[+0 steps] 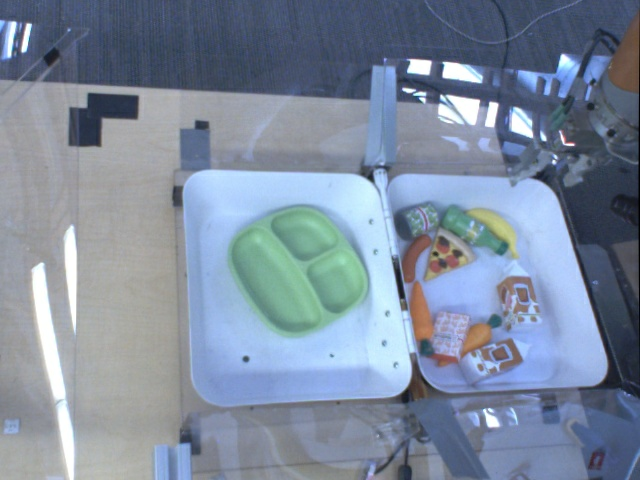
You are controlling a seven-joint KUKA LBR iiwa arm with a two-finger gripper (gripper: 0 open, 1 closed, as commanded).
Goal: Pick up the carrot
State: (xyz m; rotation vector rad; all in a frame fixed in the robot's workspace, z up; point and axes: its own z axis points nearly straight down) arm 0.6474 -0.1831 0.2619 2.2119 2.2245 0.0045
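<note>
The arm reaches in at the upper right, its claw (545,163) hanging above the back right corner of the right bin (570,298), too small and blurred to tell how it is set. The carrot (421,313) lies lengthwise by that bin's left wall, well apart from the claw, just beside a pizza slice (449,255).

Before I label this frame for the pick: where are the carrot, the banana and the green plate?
carrot (421,314), camera view, middle of its orange body.
banana (497,227), camera view, middle of its curve.
green plate (262,268), camera view, its long compartment.
</note>
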